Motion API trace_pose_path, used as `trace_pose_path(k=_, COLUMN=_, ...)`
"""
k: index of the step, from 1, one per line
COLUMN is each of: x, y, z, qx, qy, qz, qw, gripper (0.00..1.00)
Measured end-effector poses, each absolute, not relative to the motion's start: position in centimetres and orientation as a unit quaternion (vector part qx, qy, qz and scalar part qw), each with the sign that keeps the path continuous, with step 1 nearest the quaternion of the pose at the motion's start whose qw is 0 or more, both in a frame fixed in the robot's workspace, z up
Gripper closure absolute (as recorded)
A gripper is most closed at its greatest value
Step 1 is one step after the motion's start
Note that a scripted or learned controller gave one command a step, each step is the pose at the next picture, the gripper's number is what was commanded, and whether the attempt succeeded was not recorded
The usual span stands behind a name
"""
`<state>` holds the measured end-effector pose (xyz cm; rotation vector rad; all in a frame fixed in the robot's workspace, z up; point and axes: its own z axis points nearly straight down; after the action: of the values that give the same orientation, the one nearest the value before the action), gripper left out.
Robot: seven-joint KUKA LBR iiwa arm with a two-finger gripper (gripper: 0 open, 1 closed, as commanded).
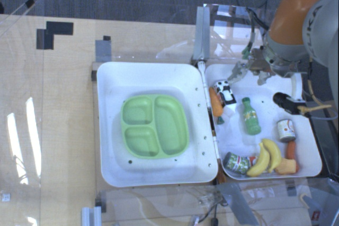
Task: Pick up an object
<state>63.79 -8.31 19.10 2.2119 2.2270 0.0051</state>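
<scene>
Left bin [106,114]: holds green divided tray [154,125], untouched.
Right bin [312,164]: holds all loose items, none lifted.
Gripper [249,72]: poised over right bin's far end, jaws spread, nothing between fingers.
Nearest candidates: black-and-white toy [226,92] and carrot [215,103], just below fingers.
Green bottle [250,116] mid-bin; bananas [266,156], cans [286,130] toward near end.
Judged: pick not yet made; descent, closing and lift all remain.

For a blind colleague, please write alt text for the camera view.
The gripper hangs over the right bin, which holds a green bottle, bananas and small cans. The left bin holds a green divided plate.
</scene>
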Motion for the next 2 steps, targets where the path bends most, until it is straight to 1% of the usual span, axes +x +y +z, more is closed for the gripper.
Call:
trace_pose_path(k=1, x=62.1, y=-11.8, z=11.6, qx=0.699, qy=0.715, qz=0.0123, qw=0.015, gripper=0.00)
trace_pose_path(k=2, x=62.4, y=-12.5, z=12.7, qx=0.753, qy=0.658, qz=0.0032, qw=0.003, gripper=0.00)
